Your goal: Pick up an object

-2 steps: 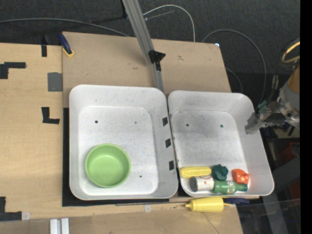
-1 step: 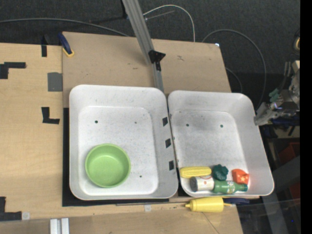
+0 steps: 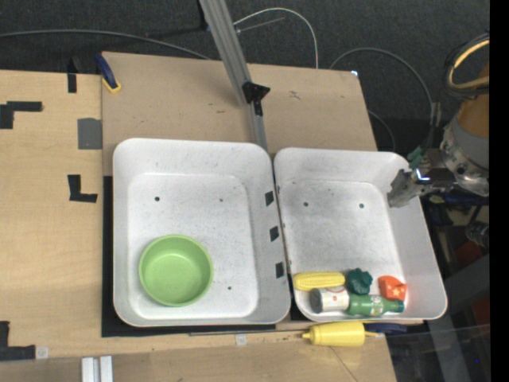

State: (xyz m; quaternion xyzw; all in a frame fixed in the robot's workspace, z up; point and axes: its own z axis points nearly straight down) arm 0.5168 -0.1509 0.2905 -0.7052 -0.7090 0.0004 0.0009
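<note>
Two white bins sit side by side on the counter. The left bin holds a green bowl near its front corner. In the right bin, crowded into the front corner, lie a corn cob, a small white can, a green bottle, a dark green lump and an orange-red piece. A yellow bottle lies on the counter just outside. The gripper hovers over the right bin's far right rim.
</note>
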